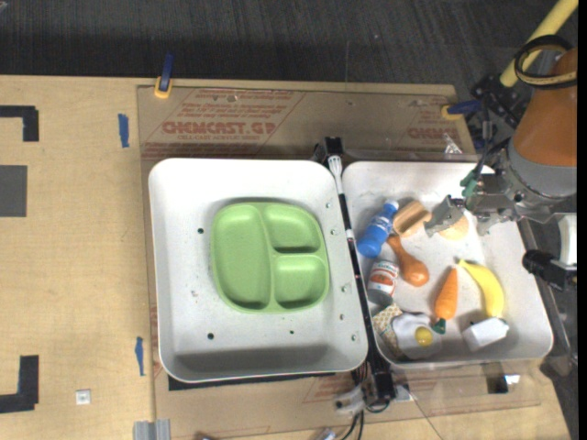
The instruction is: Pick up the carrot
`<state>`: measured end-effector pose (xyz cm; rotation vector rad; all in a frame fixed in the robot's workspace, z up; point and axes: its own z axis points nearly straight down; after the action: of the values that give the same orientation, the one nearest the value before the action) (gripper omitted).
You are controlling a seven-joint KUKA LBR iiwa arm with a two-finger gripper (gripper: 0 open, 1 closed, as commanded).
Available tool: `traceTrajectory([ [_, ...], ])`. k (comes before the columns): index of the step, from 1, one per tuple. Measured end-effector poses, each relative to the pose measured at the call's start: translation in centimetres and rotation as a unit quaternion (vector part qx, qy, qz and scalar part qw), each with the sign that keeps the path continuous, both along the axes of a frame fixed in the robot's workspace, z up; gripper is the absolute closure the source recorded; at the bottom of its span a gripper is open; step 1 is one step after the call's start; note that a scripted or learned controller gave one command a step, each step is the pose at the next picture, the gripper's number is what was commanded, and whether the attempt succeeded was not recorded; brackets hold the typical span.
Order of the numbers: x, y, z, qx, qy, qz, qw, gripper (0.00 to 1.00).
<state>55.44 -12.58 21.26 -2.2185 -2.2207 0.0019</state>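
The bench [73,246] is carrying two shallow white bins side by side; the left bin [174,246] is holding a green divided plate [271,255] at its centre, and the right bin [541,328] is holding all the clutter. The arm [550,126], grey w/ orange band, is reaching in over the right bin's far right corner, and the gripper [456,213] is hanging over the bin's far middle, above a pale yellowish item; can't tell how far open it is, and nothing is showing betw. its tips. Task is looking not yet started on the grasp: the carrot [446,293] is lying on the bin floor, right of centre toward the near edge, tilted roughly upright in view, well short of the gripper. Left to do, by my read: shift toward the near edge, descend, close, lift. Crowding is the issue: a banana [486,287] is lying just beside the carrot on its right, a white block [484,333] near the near right corner, a small bottle w/ yellow cap [417,333] just beside its lower end, an orange-brown drumstick-like toy [408,262] to its left, plus a blue bottle [376,232] along the left wall. The banana is prob. the likeliest wrong grab.
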Motion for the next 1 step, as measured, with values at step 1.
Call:
traceTrajectory([
  [1,-3.56,-4.31,-11.54,-0.0016,-0.004,-0.095,0.9954,0.00],
])
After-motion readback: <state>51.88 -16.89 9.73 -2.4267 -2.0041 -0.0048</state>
